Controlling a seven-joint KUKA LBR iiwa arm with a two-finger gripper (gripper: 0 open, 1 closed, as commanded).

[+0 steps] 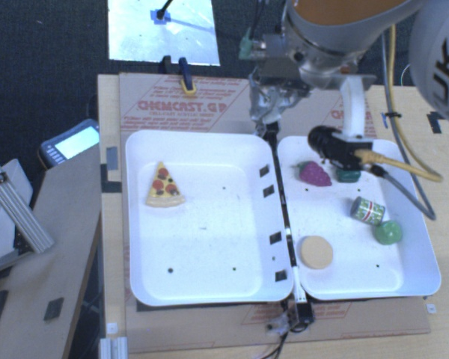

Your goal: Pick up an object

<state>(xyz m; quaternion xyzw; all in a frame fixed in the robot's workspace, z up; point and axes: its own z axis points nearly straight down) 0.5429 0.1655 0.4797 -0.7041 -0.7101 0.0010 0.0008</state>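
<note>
The gripper (267, 122) hangs over the far end of the seam where the 2 bins meet; how its grip stands is too blurred for me to make out. The left bin (209, 245) holds 1 thing, a pizza slice (165, 185), lying alone towards its left side. The right bin (359, 271) is busier: a pink berry (314, 174) and a teal piece (349, 176) sit close together at the far end, a small can (368, 210) lies tilted just beside a green ball (389, 232), and a tan disc (316, 252) rests near the seam. Under both bins, brown cardboard (179, 103) covers the desk (67, 275).
</note>
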